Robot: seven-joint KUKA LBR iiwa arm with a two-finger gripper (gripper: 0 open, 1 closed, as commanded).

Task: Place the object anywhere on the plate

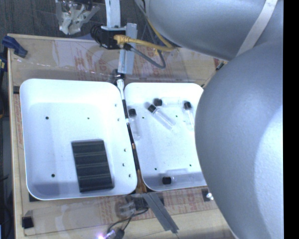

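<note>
A black ribbed rectangular plate [92, 166] lies in the front part of the left bin [45, 96]. Several clear vials with black caps rest in the right bin [154, 158]: one [161, 114] near the back middle, one [188, 111] further right, one [133, 121] against the left wall, and one [170, 178] by the front wall. My gripper [74, 13] hangs beyond the bench's far edge, above the left bin's back side and well apart from the vials and the plate. Nothing shows in its grasp.
The grey arm [239, 108] fills the right side and hides the right bin's right part. A blue clamp [14, 46] sits at the bench's back left corner. A grey bracket [157, 210] lies in front of the bins.
</note>
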